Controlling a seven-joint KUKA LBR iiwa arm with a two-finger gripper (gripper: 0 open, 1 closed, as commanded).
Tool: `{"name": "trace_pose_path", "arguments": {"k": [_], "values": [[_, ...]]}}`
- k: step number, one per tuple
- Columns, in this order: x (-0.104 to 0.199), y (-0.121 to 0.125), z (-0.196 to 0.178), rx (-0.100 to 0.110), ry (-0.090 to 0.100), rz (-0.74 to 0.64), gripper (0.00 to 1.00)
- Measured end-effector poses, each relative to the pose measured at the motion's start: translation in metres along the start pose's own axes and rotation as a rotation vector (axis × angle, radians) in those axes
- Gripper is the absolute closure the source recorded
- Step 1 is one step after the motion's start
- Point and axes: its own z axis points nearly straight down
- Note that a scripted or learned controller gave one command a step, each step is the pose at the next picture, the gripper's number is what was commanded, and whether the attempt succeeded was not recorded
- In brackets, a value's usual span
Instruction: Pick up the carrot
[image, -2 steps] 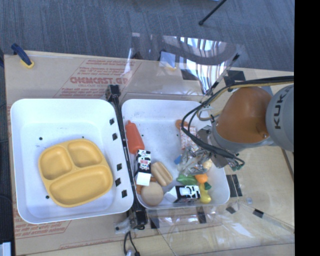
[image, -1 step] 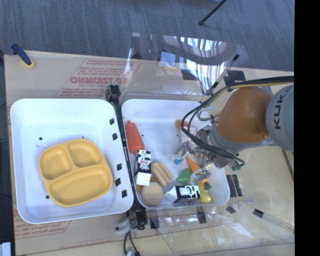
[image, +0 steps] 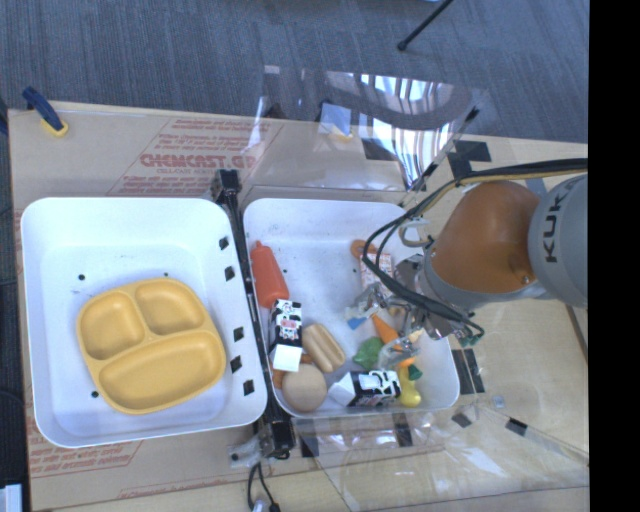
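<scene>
Two white bins (image: 130, 215) are sitting on a tan desk (image: 520, 330) that is bearing red print. The left bin is holding a mustard-yellow divided plate (image: 150, 345). In the right bin (image: 330, 215), an orange-red carrot (image: 267, 277) is lying beside two black-and-white cow-patterned cartons (image: 287, 322), a tan hot-dog bun (image: 323, 346), a beige egg (image: 304, 388) and green and yellow pieces (image: 368, 352). The arm (image: 565, 240) is showing grey with an orange band (image: 485, 238).
</scene>
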Motion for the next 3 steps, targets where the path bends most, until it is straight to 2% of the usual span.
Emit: {"name": "trace_pose_path", "arguments": {"k": [1,2,3], "values": [[-0.0022,0.0009,-0.0082,0.002,-0.002,-0.010,1.00],[-0.0017,0.0013,-0.0073,0.001,0.000,-0.011,0.00],[0.0006,-0.0038,0.0003,0.003,0.003,0.080,0.00]]}}
